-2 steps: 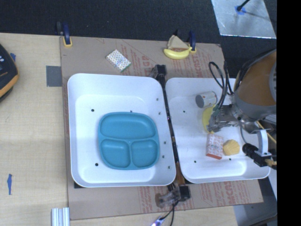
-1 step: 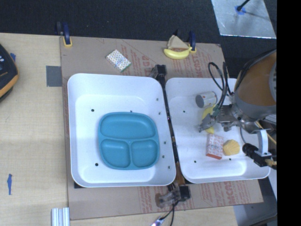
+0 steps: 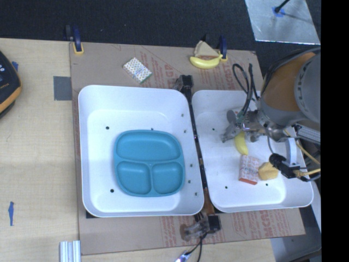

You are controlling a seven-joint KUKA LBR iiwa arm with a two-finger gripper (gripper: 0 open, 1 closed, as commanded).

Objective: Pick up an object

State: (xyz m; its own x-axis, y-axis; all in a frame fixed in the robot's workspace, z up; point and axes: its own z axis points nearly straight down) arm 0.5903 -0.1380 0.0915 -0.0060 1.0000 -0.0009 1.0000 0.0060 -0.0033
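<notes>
Nearby, right bin [image 3: 256,205]: a red-and-white packet [image 3: 248,169] lies flat near the front wall, with a pale lump [image 3: 268,172] just beside it on the arm's side.
Task's thing: the yellow piece [image 3: 241,144], mid-bin, just behind the packet and apart from it.
Look: small, curved and plump, smooth bright yellow like a toy banana; its far end is hidden under the pincer.
Handling, as a judgement: probably light and stiff, likely moulded plastic; the rounded glossy skin could slip or roll out of a pinch.
Where to hold: across the thick middle, jaws square to its length, so it cannot squirt out endways.
Pincer [image 3: 240,129]: hangs low over the far end of the yellow piece, at or very near it; how far open it is I cannot tell, nor whether it has hold of anything.
Arm [image 3: 289,91]: grey with an orange band, reaching in over the bin's far right corner, cables looping above the wrist.
Left bin [image 3: 92,146]: 1 blue tray [image 3: 148,162] with 3 compartments, lying flat in the middle.
Risk: the packet sits close enough to be nudged if the pincer comes down off-centre.
Far worktop [image 3: 32,146]: beyond the 2 bins, a banana [image 3: 204,62] by a clamp and a patterned sachet [image 3: 137,69], well apart from each other.
</notes>
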